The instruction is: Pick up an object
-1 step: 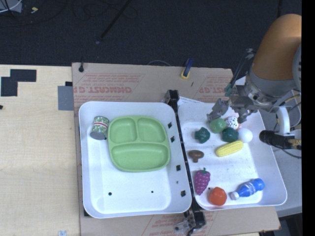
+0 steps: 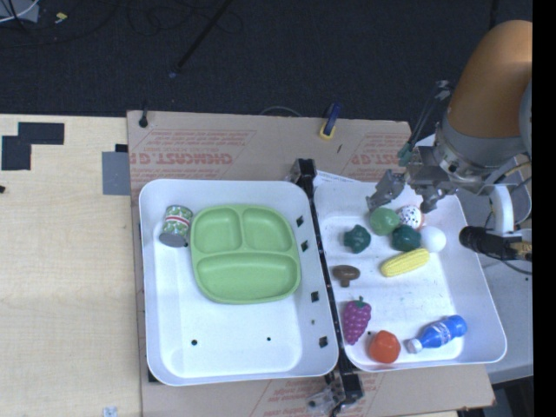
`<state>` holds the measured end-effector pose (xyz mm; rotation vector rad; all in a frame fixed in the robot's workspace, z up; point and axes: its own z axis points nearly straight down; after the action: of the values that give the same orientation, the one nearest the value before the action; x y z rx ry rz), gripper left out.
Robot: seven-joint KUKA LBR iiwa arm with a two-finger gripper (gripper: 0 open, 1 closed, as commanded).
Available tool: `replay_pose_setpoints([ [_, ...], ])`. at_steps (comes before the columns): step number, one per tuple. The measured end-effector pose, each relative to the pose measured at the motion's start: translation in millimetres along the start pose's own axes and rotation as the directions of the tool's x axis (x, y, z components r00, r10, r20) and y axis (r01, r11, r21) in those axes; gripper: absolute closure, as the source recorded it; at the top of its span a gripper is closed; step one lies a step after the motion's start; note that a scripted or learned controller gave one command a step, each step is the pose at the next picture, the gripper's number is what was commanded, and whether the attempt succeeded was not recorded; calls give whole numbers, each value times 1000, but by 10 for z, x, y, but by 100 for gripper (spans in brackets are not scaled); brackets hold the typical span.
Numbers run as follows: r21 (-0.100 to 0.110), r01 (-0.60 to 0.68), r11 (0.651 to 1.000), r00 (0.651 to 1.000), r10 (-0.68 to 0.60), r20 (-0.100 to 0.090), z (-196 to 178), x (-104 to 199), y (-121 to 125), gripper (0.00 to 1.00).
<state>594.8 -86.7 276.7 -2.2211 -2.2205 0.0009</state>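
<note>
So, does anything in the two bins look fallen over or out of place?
Only the small can in the left bin: it lies on its side against the green tray. The blue bottle also lies flat.

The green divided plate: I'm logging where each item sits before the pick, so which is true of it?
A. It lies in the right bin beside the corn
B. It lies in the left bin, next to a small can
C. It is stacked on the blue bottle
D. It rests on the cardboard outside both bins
B: the green divided plate lies flat in the left bin, with the small can at its left edge.
</note>
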Motion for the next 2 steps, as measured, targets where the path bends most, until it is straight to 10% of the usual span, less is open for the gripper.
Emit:
replay_pose_setpoints([
  [2, 6, 0, 1000, 1000, 0, -1, 1135, -101, -11, 0],
])
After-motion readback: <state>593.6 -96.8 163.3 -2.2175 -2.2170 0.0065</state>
